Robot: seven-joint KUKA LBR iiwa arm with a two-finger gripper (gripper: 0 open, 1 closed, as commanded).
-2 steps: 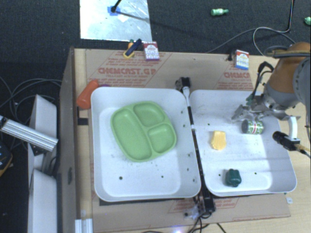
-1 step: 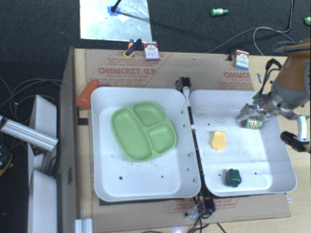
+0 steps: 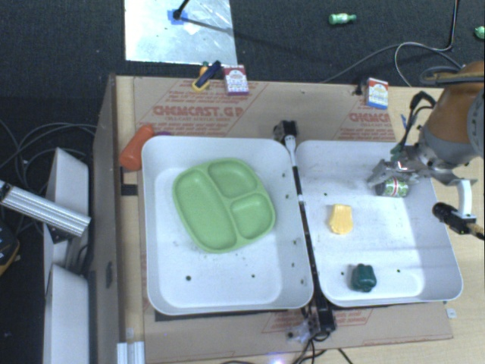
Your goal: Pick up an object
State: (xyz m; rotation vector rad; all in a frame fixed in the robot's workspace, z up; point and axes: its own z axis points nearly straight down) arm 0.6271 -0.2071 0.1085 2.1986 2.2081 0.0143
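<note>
My gripper [image 3: 388, 174] is low over the back of the right bin [image 3: 432, 275], with the grey arm and its orange band reaching in from the right. A small green and silver can [image 3: 395, 189] lies on its side just under and in front of the gripper, touching or nearly touching it. A yellow object [image 3: 341, 219] lies near the middle of the right bin, to the left of the can. A dark green object [image 3: 363, 277] sits nearer the bin's front edge.
A light green divided plate [image 3: 223, 203] lies in the left bin [image 3: 170, 279]. An orange object [image 3: 136, 147] rests outside the left bin's back left corner. Small cartons [image 3: 236, 80] [image 3: 377, 93] stand on the cardboard behind the bins.
</note>
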